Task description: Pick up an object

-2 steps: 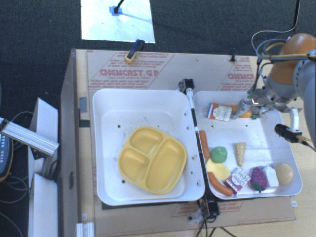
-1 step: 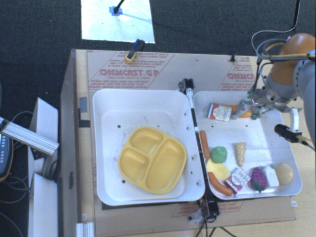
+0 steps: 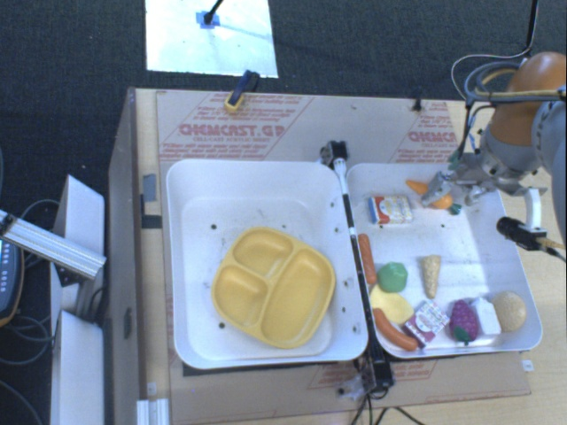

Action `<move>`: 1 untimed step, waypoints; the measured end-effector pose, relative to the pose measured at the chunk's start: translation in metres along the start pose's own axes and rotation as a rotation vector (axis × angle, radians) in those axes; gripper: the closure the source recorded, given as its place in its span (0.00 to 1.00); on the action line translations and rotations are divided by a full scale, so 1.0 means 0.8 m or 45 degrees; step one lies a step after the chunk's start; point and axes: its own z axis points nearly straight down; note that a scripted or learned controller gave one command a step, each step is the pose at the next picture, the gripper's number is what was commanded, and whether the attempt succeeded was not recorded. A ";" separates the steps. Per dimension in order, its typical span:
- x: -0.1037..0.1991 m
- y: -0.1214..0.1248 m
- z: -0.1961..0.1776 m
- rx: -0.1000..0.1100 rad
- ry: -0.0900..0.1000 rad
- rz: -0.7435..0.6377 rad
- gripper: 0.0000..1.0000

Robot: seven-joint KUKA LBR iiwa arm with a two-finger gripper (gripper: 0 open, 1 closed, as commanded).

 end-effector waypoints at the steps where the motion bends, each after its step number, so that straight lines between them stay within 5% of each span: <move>1: 0.000 0.003 -0.017 -0.007 -0.002 -0.004 1.00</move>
